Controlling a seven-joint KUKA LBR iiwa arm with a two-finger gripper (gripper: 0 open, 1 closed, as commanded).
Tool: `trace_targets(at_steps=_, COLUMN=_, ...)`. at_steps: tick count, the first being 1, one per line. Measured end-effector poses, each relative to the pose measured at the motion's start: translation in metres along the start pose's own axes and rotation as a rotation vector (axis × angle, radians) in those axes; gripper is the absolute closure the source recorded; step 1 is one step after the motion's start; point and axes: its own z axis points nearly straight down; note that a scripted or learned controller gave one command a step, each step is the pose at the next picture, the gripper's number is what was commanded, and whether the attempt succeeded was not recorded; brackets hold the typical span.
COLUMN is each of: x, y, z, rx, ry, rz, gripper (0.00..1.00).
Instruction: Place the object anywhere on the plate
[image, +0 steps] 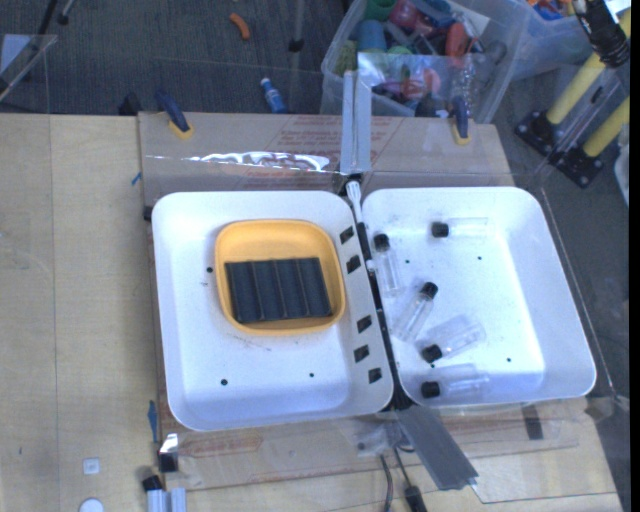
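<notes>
A yellow, rounded-square plate (275, 243) lies in the left white bin (190, 330). A black ribbed rectangular object (278, 290) rests flat on the plate, covering most of its lower half. In the right white bin (530, 300) lie several clear vials with black caps: one near the divider (386, 264), one in the middle (416, 310), one lower down (452, 338), one at the front wall (455, 383), and one at the back (456, 228).
The bins meet at a raised divider (362, 300) bearing black marks. Blue clamps (176, 119) (460, 122) stand behind the bins. A clear box of colourful items (430, 50) sits at the back. Yellow-and-black equipment (585, 90) stands at the upper right.
</notes>
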Motion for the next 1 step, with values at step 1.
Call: trace_targets(at_steps=1, x=0.0, y=-0.0007, z=-0.008, rx=0.0, ry=0.001, rz=-0.001, gripper=1.0)
